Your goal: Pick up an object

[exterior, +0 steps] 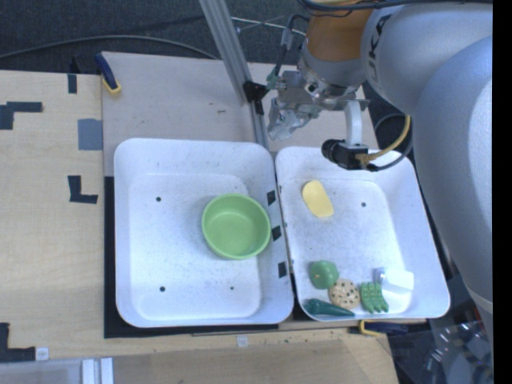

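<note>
In the left bin (136, 214) stands a green bowl (236, 226), upright, a little right of the bin's middle and well apart from the gripper. Moving to the right, the gripper (286, 124) hangs above the far end of the wall where the two bins meet, over the far left corner of the right bin (400, 214); whether its fingers are apart or together I cannot tell, because they are blurred, and nothing is visible between them. The nearest thing to pick is the yellow piece (318, 199), which lies flat in the right bin, toward the camera and slightly to the right from the gripper. Its long axis runs from far-left to near-right. Farther on, at the near wall, small items (346, 292) cluster together.
</note>
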You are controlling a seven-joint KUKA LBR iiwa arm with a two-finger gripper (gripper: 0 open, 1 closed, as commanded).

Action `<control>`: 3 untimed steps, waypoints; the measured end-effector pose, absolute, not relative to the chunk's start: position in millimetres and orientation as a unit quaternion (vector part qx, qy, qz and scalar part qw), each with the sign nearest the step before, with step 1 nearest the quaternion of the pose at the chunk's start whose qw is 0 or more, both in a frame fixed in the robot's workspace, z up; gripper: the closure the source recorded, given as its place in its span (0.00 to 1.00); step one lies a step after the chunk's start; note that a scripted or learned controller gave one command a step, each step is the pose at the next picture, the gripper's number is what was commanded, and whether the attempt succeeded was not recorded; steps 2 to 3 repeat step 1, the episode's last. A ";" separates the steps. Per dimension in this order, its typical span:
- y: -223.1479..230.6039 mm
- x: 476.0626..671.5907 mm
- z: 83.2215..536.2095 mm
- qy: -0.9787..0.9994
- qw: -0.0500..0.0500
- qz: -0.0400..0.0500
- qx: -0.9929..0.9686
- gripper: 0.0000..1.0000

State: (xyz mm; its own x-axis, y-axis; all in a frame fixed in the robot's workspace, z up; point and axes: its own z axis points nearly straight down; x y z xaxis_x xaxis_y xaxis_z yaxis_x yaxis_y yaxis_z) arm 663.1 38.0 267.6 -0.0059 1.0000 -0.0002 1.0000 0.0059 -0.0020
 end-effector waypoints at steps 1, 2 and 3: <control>96.0 656.2 260.8 -0.710 0.001 0.001 -0.705 1.00; 96.0 656.2 260.8 -0.710 0.001 0.001 -0.705 1.00; 96.0 656.2 260.8 -0.710 0.001 0.001 -0.705 1.00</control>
